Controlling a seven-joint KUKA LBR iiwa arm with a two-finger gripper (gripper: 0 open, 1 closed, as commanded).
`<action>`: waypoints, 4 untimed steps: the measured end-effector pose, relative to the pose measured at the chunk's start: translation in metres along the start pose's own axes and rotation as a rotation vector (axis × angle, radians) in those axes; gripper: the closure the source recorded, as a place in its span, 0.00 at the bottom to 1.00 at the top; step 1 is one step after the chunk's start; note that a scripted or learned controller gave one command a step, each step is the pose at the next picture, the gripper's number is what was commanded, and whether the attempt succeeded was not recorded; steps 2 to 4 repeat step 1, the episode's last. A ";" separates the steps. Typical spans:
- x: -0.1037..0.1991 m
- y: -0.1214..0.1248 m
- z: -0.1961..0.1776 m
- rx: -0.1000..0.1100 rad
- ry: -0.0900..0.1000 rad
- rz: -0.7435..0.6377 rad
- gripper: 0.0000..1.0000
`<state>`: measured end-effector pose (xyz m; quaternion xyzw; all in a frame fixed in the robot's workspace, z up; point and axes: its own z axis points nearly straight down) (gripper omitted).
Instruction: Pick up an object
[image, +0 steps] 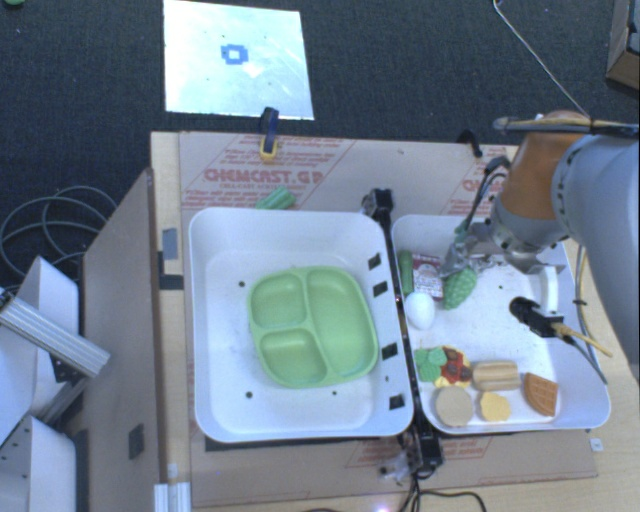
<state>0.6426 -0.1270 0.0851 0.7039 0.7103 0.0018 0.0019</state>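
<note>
1. Arm (590, 190): grey with an orange band, arching in from the view's right over the right bin (592, 405).

2. Fingers (455, 268): hanging over the far left part of that bin. From where I am standing I cannot tell whether they are open or closed.

3. Green knobbly piece (461, 290): sitting right at the fingertips, on their near side. It is touching them or lying just under them, and I cannot tell whether it is being gripped.

4. Packet (427, 272), red and white: lying just beside the fingers, toward the view's left.

5. Green stick (406, 270): lying beyond the packet from the fingers, along the bin's left wall.

6. Egg (420, 310), white: resting near the fingers, toward the view's left and nearer the onlooker.

7. Near row, all lying well apart from the fingers by the bin's near edge:
   - a mixed green, red and yellow piece (445, 365)
   - a tan roll (495, 376)
   - a tan disc (453, 405)
   - a yellow piece (494, 406)
   - a brown wedge (541, 393)

8. Left bin (215, 330): sitting well apart from the fingers, toward the view's left, and carrying a green plate (310, 325) with three compartments.

9. Surface: a printed cardboard sheet (330, 165) is lying under both bins. A yellow and blue clamp (268, 135) is sitting at its far edge, well apart from the fingers.
</note>
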 end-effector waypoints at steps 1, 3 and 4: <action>0.051 -0.008 -0.107 -0.005 0.001 0.000 1.00; 0.051 -0.008 -0.107 -0.005 0.001 0.000 1.00; 0.051 -0.008 -0.107 -0.005 0.001 0.000 1.00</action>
